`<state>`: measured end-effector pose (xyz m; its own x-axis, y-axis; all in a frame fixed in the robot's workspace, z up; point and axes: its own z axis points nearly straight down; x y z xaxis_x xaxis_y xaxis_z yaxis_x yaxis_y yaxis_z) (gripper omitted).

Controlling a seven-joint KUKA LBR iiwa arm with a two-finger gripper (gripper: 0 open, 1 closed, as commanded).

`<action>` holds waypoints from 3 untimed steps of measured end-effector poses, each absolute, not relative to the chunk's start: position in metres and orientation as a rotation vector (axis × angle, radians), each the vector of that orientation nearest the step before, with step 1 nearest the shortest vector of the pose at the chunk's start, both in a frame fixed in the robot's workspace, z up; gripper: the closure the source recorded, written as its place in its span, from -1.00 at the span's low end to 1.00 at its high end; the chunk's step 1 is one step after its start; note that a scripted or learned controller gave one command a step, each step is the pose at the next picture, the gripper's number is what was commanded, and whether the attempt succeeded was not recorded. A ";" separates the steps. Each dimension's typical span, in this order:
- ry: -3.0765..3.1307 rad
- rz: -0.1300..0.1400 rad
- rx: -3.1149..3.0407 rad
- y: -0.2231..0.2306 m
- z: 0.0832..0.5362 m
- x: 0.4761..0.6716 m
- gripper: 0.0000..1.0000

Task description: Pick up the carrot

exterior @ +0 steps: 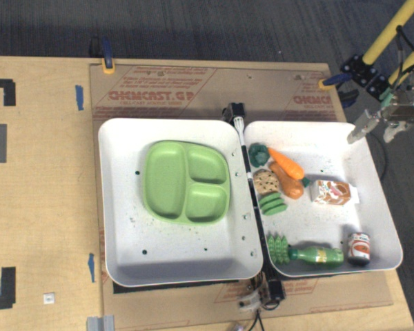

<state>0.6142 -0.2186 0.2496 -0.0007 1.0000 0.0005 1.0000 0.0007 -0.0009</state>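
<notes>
The carrot (287,163) lies at the far left of the right bin (372,185), just right of a green piece (258,154) and touching an orange-brown piece (290,184). The end effector (376,121) hovers at that bin's far right corner; its state cannot be told

Gripper (362,131) at right side of view, at upper right. Metallic wrist assembly sits right of fingers, partly cut by frame edge. One pale finger (359,129) angles down-left from wrist. Nothing visible between fingers. Finger spacing too small and blurred to tell. Cables run above wrist.
</notes>
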 end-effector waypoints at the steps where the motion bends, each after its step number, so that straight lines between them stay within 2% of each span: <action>1: -2.408 -0.001 -2.021 -0.130 0.103 0.597 -1.00; 2: -1.886 -0.007 -2.517 -0.107 0.090 0.624 -1.00; 3: -1.889 -0.011 -2.513 -0.105 0.100 0.625 1.00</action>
